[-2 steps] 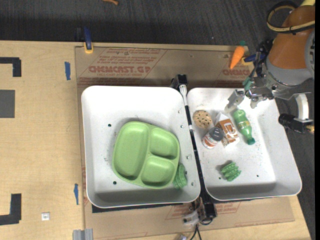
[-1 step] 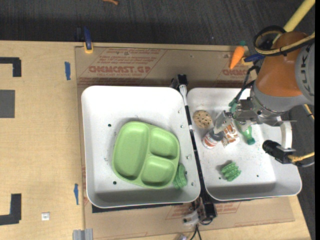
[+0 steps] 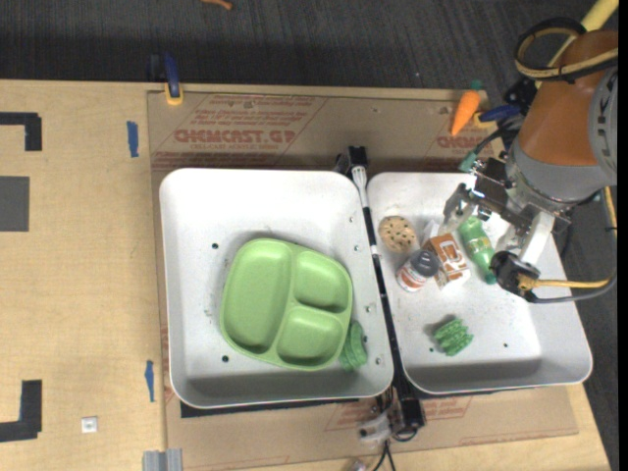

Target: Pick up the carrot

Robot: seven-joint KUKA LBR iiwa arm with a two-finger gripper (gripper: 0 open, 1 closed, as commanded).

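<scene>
**Hovering over the wrong spot: carrot not yet picked**

Hanging above the far right part of the right-hand shallow white bin (image 3: 564,361), the tool (image 3: 488,207) sits low over the clutter; whether it is open or closed cannot be told from this slanted view, and nothing can be seen gripped in it. Just beneath and beside it lies a small green plastic bottle (image 3: 477,243), with an orange-and-white printed carton (image 3: 449,258) touching a small grey-capped jar (image 3: 417,271) a little further left. A round speckled cookie (image 3: 396,232) rests near the bin's left wall, and a ribbed green toy vegetable (image 3: 451,336) lies apart toward the near side.

Further out, the left-hand shallow white bin (image 3: 186,263) carries a light green divided plastic plate (image 3: 285,302).

The small orange toy carrot with a green top (image 3: 465,112) lies outside both bins, on the brown cardboard sheet (image 3: 245,130) covering the worktop, just beyond the right bin's far rim and close to the arm.

By my reading, the task is at its start: the carrot is untouched, so reaching it, closing on it and lifting all remain.
</scene>
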